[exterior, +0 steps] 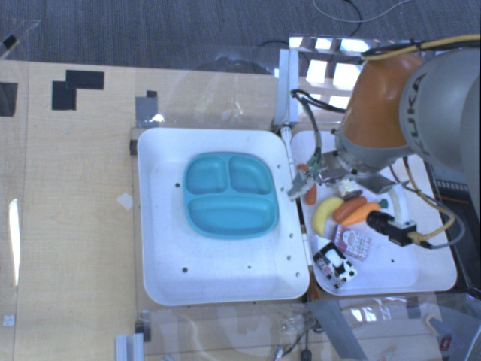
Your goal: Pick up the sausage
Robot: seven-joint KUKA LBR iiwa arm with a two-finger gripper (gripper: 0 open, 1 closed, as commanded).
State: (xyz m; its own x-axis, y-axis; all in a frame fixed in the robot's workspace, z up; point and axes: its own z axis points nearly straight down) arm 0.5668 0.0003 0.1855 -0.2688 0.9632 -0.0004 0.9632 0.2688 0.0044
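Observation:
The gripper [304, 182] hangs low over the left edge of the right bin [432, 277], below the grey arm's orange band. A small reddish-brown piece [310, 195], possibly the sausage, lies right under the gripper's tip and is partly hidden by it. Another dark red end [353, 195] peeks out from under the wrist, just above the carrot. I cannot tell which of the two is the sausage, and nothing shows as held.
In the right bin lie a yellow banana [324, 215], an orange carrot [358, 210], a pink packet [352, 241] and a black-and-white item [334, 266]. The left bin [161, 269] holds a blue divided plate [229, 195]. The wall between the bins runs beside the gripper.

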